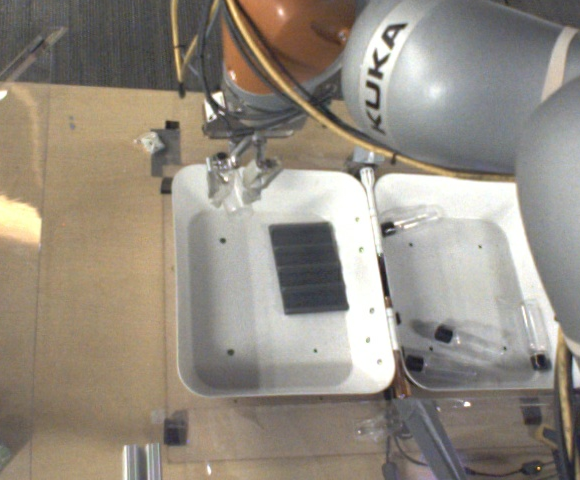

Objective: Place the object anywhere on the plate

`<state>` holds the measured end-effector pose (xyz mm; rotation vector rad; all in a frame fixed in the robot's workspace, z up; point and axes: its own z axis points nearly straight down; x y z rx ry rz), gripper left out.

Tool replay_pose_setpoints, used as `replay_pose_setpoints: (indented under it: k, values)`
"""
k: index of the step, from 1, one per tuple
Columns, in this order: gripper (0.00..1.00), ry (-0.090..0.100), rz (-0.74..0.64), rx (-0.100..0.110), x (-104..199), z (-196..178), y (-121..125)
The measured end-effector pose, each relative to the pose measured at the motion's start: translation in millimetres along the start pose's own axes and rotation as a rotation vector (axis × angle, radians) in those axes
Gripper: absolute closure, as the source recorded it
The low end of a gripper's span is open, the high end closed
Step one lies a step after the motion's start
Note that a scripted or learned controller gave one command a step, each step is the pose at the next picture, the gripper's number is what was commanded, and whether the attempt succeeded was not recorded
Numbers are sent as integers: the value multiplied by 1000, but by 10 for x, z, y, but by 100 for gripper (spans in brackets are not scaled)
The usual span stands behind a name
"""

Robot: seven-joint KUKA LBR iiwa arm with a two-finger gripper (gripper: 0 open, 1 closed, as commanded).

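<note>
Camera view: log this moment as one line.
gripper: over left bin far-left corner | dark ridged plate: bare, mid-bin | clear objects: right bin

Bins: two white ones are sitting side by side on the counter [80, 298], a left bin [195, 358] and a right bin [510, 368].

Dark ribbed plates: one is lying in the left bin [309, 267].

Clear tube-like items with dark caps: possibly four are lying in the right bin, though glare is making the count uncertain; one near the top left [410, 220], two along the bottom [460, 338], one at the right wall [533, 333].

Small black blocks: two are standing on the counter outside the left bin, one at its upper corner [166, 156], one below it [175, 429].

Arms: one is reaching in, carrying one hand [238, 180].
</note>
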<state>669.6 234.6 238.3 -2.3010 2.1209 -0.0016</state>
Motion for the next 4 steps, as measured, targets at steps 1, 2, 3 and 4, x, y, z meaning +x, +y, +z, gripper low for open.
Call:
replay_pose_setpoints:
  k: [1, 2, 3, 4]
  values:
    - [100, -1, -593, -8, -11, 962, 21]
    - [100, -1, -898, -4, -20, -367, 3]
    - [100, -4, -1215, -8, -39, -113, 266]
    - [100, -4, -1216, -10, -34, 819, 310]
